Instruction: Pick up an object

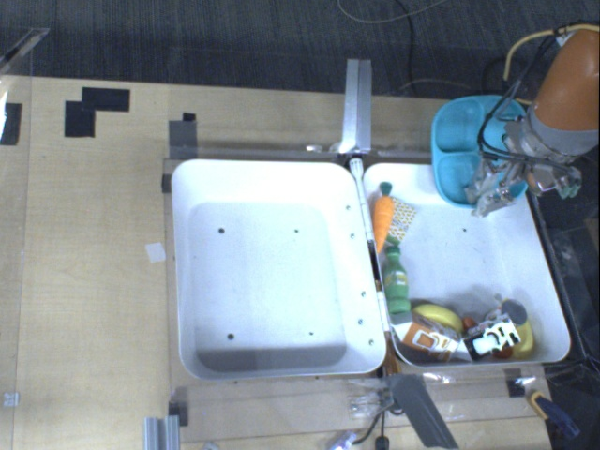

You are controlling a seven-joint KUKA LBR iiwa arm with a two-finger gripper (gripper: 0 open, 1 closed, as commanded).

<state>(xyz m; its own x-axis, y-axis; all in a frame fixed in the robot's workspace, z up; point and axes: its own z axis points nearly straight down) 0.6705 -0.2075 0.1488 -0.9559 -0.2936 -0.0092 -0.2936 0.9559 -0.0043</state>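
From the camera view above the surface, two shallow white bins sit side by side. The left bin shows bare white floor with a few small dark dots. The right bin carries the things, which lie along its left wall and its near edge.

Against the divider at the right bin's left wall lies an orange carrot, with a small patterned piece just beside it to the right. Below the carrot, also along that wall, lies a green bottle. At the near edge sits a yellow banana, and under it an orange-brown packet. To the right of these a black-and-white object rests against another yellow piece, all bunched close together.

The arm reaches in at the upper right, its orange band showing above the grey wrist. The tool hangs over the far right corner of the right bin, well apart from the cluster at the near edge. A blue container rises at that corner, partly over the bin's far rim, and the tool is just in front of it. Whether the tool is open or closed, I cannot tell
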